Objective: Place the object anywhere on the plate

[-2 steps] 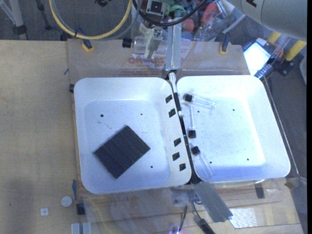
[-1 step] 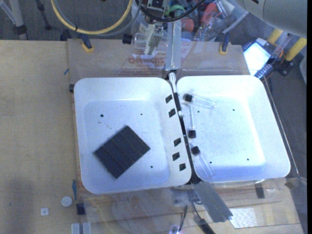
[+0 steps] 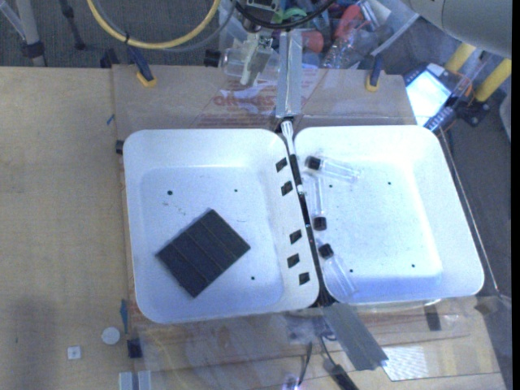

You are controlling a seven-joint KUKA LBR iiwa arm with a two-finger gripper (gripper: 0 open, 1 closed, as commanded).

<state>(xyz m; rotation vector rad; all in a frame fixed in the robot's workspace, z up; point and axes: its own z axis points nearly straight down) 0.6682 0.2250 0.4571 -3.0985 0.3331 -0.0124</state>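
Arm parked way up top

Just the grey arm [image 3: 459,2] poked in at the upper right corner, hanging high above the bench.

The arm [image 3: 467,6] is cut off by the top and right edges, so just a pale grey part with a black letter is seen; the gripper [image 3: 258,51] near the top edge is blurred among cables, and its state cannot be told; 3 clear vials [image 3: 331,167] in the right bin [image 3: 422,218] are almost transparent, so their outlines are hard to follow; a yellow hoop [image 3: 154,23] is cut by the top edge.
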